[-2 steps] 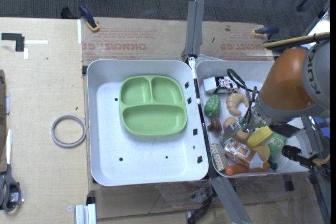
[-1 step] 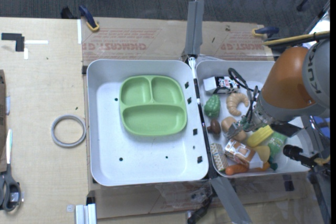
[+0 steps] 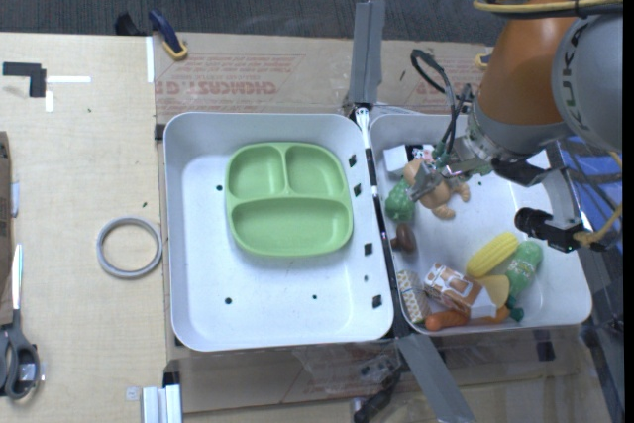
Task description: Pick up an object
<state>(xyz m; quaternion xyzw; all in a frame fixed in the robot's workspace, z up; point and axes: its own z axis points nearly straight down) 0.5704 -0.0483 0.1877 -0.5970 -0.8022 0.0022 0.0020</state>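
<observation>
My gripper hangs low over the upper left part of the right bin. Right under it lies a tan plush toy, with a green broccoli-like piece to its left. Whether the gripper touches the toy is hidden by the wrist. Further front lie a yellow corn cob, a green vegetable, a small carton and a carrot. The left bin holds a green divided plate.
The arm's orange and grey body looms over the right bin's far right corner. A grey upright post stands behind the wall between the bins. On the bench at left lie a tape roll and scissors.
</observation>
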